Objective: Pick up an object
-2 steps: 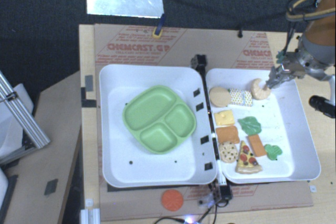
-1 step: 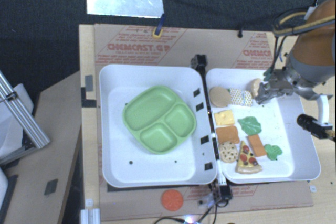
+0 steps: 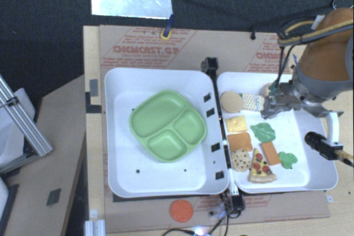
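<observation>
Your pick is not made yet: the tool [image 3: 269,108] hovers low in the right bin [image 3: 323,174], just above the toy food, and you cannot tell its state. The nearest piece, a patterned cracker [image 3: 252,101], lies flat at the bin's upper left, long axis running left-right.

1 camera looks down from high above the bench [image 3: 138,44], tilted a little, so the far edge sits near the top of the frame. It is far enough back to fit both white bins: the left bin [image 3: 119,91] in the middle, the right bin [image 3: 315,174] at lower right. The arm [image 3: 326,47] comes in from the right edge.
</observation>
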